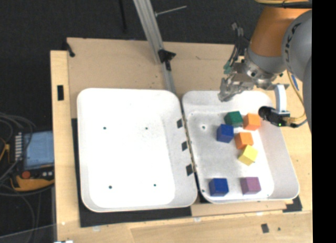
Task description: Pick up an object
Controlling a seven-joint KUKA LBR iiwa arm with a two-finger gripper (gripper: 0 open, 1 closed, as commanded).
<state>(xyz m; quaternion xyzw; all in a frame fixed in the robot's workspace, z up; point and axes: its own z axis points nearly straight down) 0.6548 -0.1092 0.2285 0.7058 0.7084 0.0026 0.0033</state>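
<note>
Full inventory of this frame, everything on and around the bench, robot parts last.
Green block: 1, green, right bin, far end, nearest the gripper.
Orange blocks: 2, orange, right bin; one beside the green block, one nearer the middle.
Blue blocks: 2, blue, right bin; one mid-bin, one at the near edge.
Yellow block: 1, yellow, right bin, just below the second orange block.
Purple block: 1, purple, right bin, near edge.
Right bin: 1, white, right half of the bench.
Left bin: 1, white, left half.
Metal pole: 1, grey, slanting up behind the bins.
Arm: 1, grey with orange band, upper right.
Gripper: 1, metallic, over the right bin's far rim.
</note>
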